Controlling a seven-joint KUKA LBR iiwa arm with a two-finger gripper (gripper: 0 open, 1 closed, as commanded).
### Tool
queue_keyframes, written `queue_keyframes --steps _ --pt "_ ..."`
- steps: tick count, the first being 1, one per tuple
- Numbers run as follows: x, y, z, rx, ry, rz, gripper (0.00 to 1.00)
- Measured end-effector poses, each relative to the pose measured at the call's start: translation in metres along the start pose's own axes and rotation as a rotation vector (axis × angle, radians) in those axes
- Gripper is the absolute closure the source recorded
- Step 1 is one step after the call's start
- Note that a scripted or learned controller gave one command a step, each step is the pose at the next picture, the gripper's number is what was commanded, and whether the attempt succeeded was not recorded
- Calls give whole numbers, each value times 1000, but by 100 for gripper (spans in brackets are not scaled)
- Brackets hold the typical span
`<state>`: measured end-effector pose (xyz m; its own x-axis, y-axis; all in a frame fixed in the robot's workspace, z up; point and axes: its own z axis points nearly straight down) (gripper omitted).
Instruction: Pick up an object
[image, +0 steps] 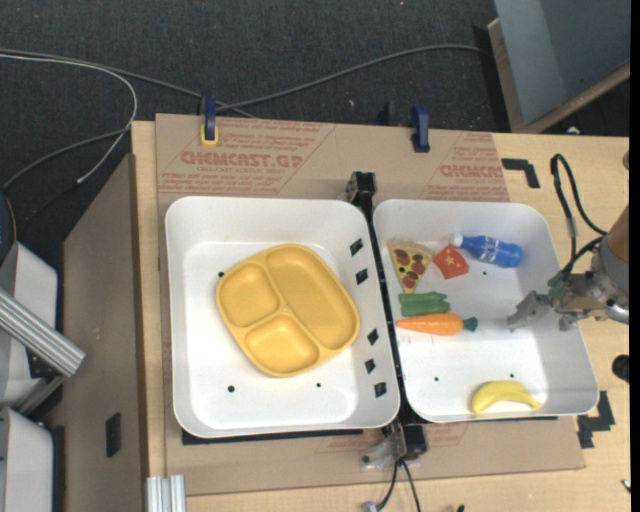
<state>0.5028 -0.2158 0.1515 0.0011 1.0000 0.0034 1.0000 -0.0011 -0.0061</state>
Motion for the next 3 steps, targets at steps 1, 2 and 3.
queue_keyframes --steps 1,2,3 --pt "-5 1 44 -2 1 -1 0" --pt "-5 2 31 -6 -1 -1 100" --pt "-3 8 -32 -12 -6 -3 100"
